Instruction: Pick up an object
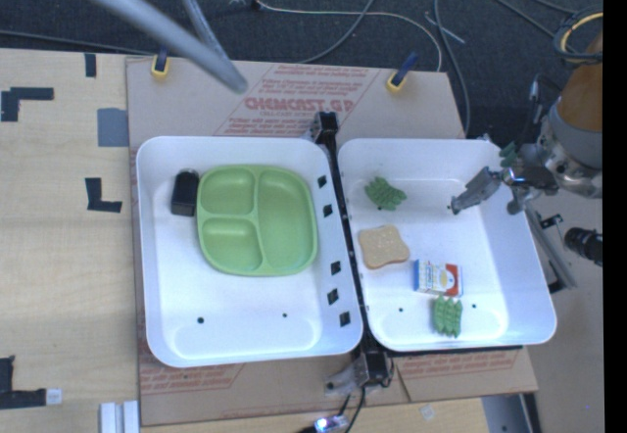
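hovering: grey two-finger gripper [475,191], fingers spread, holding nothing, above right white bin [524,269]
nearest: green leafy toy [385,192]
risk: closing short, grasping air

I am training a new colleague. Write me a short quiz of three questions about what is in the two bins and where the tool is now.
1. True or false: the green plate lies in the left bin.
2. Which thing lies nearest the front wall of the right bin? A. slice of bread B. green toy C. small carton
3. Fill in: the black block lies just to the ____ of the green plate in the camera view.

Key
1. True.
2. B. The leafy piece lies further back, and the tool hangs over that bin's rear right part.
3. Left.
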Controlling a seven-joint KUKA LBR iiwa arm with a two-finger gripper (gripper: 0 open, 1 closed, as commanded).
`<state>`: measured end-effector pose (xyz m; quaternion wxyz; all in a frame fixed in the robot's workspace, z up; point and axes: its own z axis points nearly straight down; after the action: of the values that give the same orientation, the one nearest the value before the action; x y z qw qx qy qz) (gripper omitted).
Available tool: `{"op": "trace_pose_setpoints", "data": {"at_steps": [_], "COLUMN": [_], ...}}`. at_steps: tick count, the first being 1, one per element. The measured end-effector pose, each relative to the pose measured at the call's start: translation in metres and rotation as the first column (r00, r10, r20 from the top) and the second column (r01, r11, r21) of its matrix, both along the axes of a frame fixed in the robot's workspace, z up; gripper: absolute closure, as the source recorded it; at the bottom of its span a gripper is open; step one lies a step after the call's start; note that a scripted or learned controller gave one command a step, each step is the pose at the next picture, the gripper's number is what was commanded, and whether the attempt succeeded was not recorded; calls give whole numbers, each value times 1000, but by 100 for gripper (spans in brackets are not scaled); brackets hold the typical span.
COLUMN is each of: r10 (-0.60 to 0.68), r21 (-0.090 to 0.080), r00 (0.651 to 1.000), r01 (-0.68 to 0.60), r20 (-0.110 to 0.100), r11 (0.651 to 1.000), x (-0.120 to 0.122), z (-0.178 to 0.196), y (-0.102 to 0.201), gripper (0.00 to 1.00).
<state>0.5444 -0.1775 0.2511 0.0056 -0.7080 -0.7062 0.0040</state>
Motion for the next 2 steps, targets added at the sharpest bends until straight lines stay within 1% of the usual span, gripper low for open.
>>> {"op": "trace_pose_setpoints", "data": {"at_steps": [1,2], "r10": [4,3], "r21": [-3,-2], "r00": [1000,1000], "r01": [-4,-3], "r20": [12,7], "r11": [1000,1000], "x": [2,4], "z": [7,-56], "y": [0,-4], "gripper": [0,0]}}
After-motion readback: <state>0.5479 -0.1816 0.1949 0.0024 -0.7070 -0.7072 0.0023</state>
